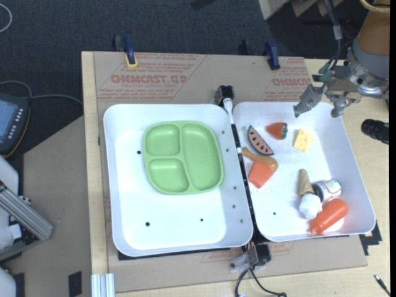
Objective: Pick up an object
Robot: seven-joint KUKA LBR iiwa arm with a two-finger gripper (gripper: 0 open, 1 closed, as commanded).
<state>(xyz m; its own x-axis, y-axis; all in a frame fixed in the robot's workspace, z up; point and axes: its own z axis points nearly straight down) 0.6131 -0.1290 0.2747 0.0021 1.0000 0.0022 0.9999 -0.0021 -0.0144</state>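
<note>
The right bin (352, 166) holds toy food: a strawberry (277, 129), a watermelon slice (260, 141), a yellow cheese wedge (303, 140), an orange carrot piece (260, 166), an ice-cream cone (305, 193), a small white bottle (328, 189) and an orange bottle shape (329, 216). My gripper (322, 103) hangs open above the bin's far edge, up and to the right of the strawberry and above the cheese. Nothing is between its fingers (304, 104).
The left bin (124, 184) holds a green divided plate (184, 157). A black hinge strip (238, 159) runs between the bins. Blue clamps (271, 54) grip the board's far edge. Equipment stands off the bench at the left and the far right.
</note>
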